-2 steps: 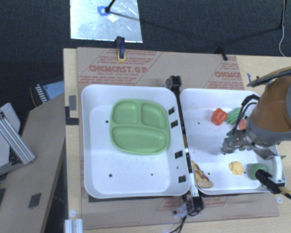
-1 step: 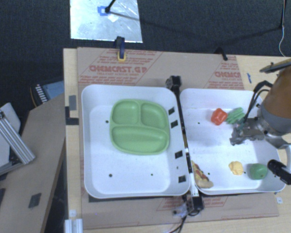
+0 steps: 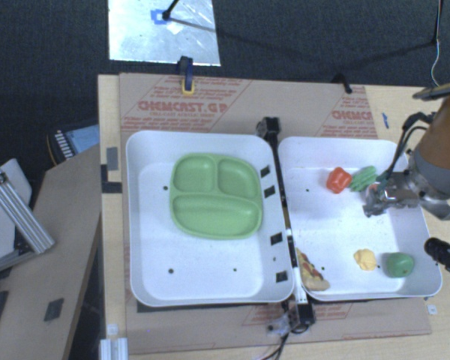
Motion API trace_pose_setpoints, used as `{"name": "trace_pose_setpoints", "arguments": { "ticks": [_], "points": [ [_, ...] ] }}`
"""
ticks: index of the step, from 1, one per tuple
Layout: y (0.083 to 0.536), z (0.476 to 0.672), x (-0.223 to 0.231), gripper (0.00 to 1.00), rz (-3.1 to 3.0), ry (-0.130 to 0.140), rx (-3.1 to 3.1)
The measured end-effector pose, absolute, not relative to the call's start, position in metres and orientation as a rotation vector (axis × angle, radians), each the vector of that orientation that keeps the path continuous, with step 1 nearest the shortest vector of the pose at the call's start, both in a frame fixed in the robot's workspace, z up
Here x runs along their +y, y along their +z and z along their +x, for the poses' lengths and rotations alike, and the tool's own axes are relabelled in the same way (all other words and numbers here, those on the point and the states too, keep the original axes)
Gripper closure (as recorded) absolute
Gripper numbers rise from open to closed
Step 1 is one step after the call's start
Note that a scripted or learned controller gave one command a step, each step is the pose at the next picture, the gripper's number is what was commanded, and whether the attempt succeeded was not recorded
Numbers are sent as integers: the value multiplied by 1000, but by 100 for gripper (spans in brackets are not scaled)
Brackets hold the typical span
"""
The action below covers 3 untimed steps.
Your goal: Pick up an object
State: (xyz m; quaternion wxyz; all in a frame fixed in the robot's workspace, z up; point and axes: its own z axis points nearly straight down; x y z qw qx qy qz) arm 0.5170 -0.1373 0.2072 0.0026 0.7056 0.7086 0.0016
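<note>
The right bin (image 3: 337, 223) holds a red-orange pepper-like toy (image 3: 338, 179), a pale green ridged piece (image 3: 364, 177) beside it, a yellow lump (image 3: 365, 259), a green round object (image 3: 397, 264) and a pizza-slice toy (image 3: 312, 271) at the bin's left wall. My gripper (image 3: 376, 199) hangs over the bin's right part, just below and right of the pale green piece, close to the bin floor. Nothing shows between its fingers.
The left bin (image 3: 146, 268) bears a green divided plate (image 3: 214, 195). Brown cardboard (image 3: 232, 103) lies under both bins. A black clamp (image 3: 270, 127) sits at the top of the wall between the bins. The arm's grey body (image 3: 442, 163) covers the right bin's right rim.
</note>
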Motion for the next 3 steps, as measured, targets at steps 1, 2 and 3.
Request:
{"name": "trace_pose_setpoints", "arguments": {
  "ticks": [1,2,3],
  "points": [
    [202,534,-82,100,2210,5,2232],
    [201,548,-21,100,2209,5,2234],
    [219,558,31,100,2210,6,2232]
  ]
}}
